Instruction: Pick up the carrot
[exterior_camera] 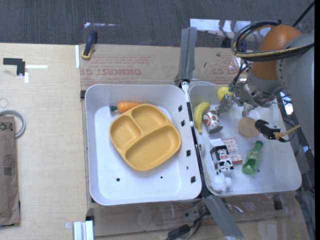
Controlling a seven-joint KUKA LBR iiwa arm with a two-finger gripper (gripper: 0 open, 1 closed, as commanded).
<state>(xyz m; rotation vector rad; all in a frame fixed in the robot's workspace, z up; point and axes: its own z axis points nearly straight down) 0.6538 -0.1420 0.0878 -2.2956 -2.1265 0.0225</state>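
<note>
The end effector (226, 103) hangs over the back of the right bin (285, 176), just beside a banana (200, 113) and a small can (212, 121); whether it is open or closed cannot be told, and nothing is seen in its grip; a tan round object (247, 127), a green bottle (252, 157) and a small carton (221, 157) lie nearby in the same bin; the carrot (127, 105) rests well apart in the left bin (100, 164), touching the back edge of a yellow divided plate (145, 136); both bins sit on the surface (40, 134).
</note>
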